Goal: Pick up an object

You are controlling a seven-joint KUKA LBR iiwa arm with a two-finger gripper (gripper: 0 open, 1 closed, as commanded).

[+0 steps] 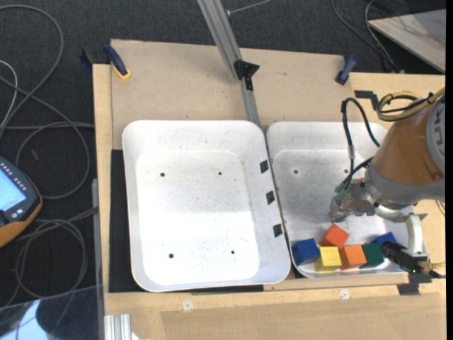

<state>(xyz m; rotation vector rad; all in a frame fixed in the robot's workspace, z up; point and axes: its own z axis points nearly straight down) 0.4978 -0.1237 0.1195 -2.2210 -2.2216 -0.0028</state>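
Several coloured blocks lie along the front edge of the right bin [311, 176]: a blue block [306, 250], a yellow block [330, 256], an orange block [352, 256], a green block [373, 253] and another blue block [386, 241]. A second orange block [337, 235] sits tilted just behind the yellow one. My gripper [345, 207] hangs low in the right bin, just above and behind the tilted orange block. The wrist and the orange band of the arm [410, 154] cover most of the gripper from above.
The left bin [191, 204] lies beside the right one, with a raised divider between them. A slanted metal post [226, 41] rises at the back centre. Black cables [350, 133] run down the arm. Blue clamps hold the board's back corners.
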